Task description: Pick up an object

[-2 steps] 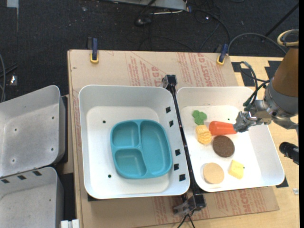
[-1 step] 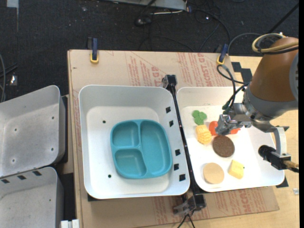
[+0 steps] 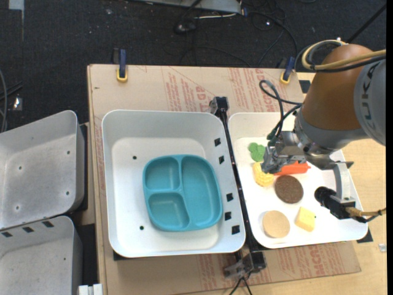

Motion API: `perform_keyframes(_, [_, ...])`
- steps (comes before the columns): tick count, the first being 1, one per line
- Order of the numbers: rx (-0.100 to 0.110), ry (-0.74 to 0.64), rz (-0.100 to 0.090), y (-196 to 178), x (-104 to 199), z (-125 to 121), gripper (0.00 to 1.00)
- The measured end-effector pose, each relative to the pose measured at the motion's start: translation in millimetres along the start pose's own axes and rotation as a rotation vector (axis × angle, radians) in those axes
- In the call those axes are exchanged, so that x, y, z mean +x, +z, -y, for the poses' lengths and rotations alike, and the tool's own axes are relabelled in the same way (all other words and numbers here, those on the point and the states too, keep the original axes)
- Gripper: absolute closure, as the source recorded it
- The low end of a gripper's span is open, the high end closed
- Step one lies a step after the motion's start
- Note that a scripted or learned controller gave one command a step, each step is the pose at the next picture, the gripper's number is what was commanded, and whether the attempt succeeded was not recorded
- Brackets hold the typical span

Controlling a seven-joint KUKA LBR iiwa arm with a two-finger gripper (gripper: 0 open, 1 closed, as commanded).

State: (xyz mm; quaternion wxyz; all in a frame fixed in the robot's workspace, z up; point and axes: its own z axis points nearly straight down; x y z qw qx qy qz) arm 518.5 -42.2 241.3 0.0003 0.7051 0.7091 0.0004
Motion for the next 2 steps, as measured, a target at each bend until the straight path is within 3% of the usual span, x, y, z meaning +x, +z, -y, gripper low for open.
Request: perform_keyframes(2, [0.001, -0.001, 0.0, 5, 94, -3, 1.0])
